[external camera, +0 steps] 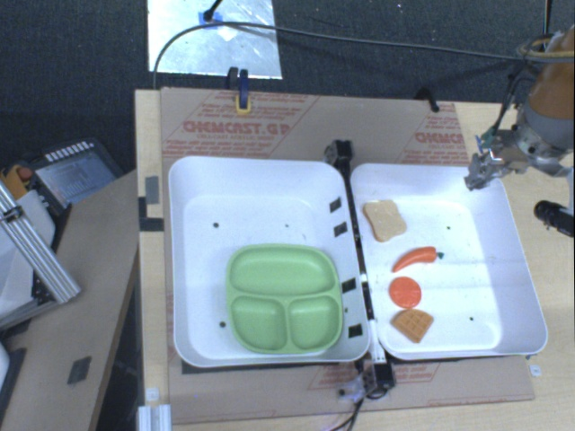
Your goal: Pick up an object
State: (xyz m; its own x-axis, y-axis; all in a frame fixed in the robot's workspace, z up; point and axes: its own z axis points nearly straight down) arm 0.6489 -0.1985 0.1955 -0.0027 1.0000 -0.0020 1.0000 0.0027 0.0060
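nearest, in the right bin (503, 268), a waffle piece (414, 324) lies at the front, just right of the divider between the bins. behind it sits a red disc (405, 291), then an orange pepper (415, 258), then a slice of bread (385, 220) farthest back. left of the divider, a green sectioned plate (283, 296) rests in the left bin (202, 241). the tool (476, 173) hovers over the right bin's far right corner; i cannot tell whether it is apart or together.
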